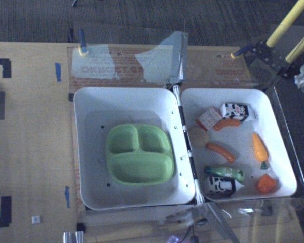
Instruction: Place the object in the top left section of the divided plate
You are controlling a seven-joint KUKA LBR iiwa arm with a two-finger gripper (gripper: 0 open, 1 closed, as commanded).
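A green divided plate (140,154) lies in the left white bin (91,135). It has two small sections on its far side and one wide section on the near side. Its top left section (122,138) holds nothing. The right white bin (281,135) holds several toy foods: a red and white carton (209,118), a black and white carton (235,111), two orange sausages (227,125) (220,152), a carrot (259,148), a green bottle-like piece (226,172), a second black and white carton (221,185) and a red-orange piece (266,184).
The two bins meet along a raised rim (185,140). A clear plastic sheet (157,62) stands behind them. Yellow poles (289,16) and a dark clamp (263,52) sit at the top right. Bare wooden bench (30,135) lies to the left.
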